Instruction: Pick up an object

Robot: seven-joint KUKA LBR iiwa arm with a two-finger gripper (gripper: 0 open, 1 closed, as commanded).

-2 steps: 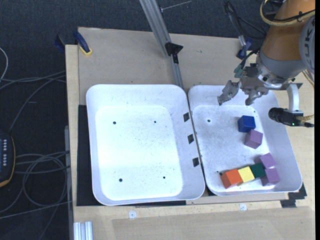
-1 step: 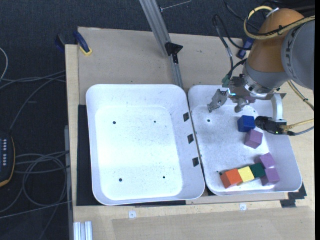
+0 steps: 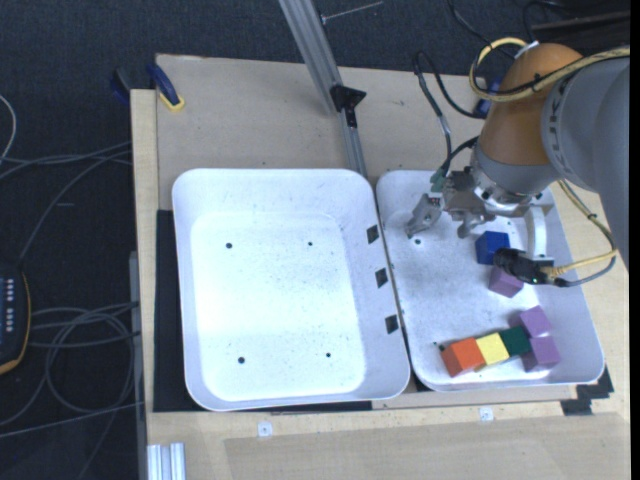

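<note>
Two bins: a left bin (image 3: 270,288) and a right bin (image 3: 440,298), shallow and white, sit side by side on a wooden bench (image 3: 250,118).
Nearest objects: a row of blocks lies along the near edge of the right bin, running orange block (image 3: 461,355), yellow block (image 3: 491,348), green block (image 3: 515,341), touching one another.
Purple pair: a purple block (image 3: 540,336) sits at the right end of that row, just beside the green one.
Mid bin: a small lilac block (image 3: 505,282) lies alone, between the row and the gripper, apart from both.
Blue block: the blue block (image 3: 491,246) lies just beyond the lilac one, close under the wrist and to the right of the fingers, not between them.
Gripper: the gripper (image 3: 440,218) hangs over the far part of the right bin; its two fingers (image 3: 420,218) stand apart, nothing between them.
Arm: the grey arm (image 3: 590,118) with its orange band (image 3: 525,108) enters from the right, above the gripper.
Far side: a metal pole (image 3: 315,48) slants across the bench behind the bins.
</note>
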